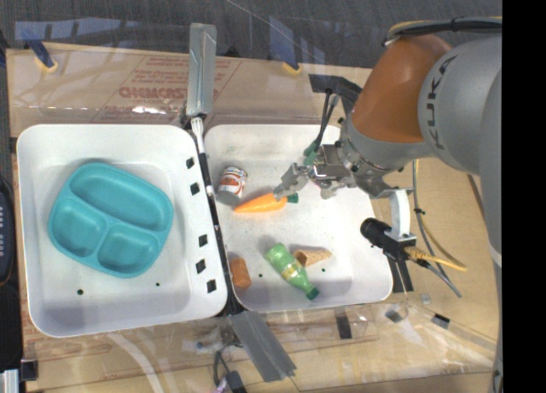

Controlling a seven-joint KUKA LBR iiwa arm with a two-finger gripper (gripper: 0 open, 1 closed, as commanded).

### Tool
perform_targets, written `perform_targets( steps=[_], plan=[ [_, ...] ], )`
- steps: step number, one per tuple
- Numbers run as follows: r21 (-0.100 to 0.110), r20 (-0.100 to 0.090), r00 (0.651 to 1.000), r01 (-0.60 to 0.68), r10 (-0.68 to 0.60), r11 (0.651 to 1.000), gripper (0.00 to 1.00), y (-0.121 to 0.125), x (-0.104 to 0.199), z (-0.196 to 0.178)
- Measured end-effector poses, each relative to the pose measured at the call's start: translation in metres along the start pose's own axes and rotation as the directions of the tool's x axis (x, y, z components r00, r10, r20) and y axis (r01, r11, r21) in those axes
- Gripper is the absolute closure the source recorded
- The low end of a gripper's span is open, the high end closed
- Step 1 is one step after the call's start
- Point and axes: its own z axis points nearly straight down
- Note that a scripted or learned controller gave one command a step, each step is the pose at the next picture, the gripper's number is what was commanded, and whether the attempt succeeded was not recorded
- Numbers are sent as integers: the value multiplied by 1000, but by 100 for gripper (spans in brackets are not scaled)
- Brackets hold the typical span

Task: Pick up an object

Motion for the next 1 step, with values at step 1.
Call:
perform_targets(
  steps=[1],
  plan=[
    [-3, 4, 997, 81, -81, 997, 0, 59, -5, 130]
  ],
)
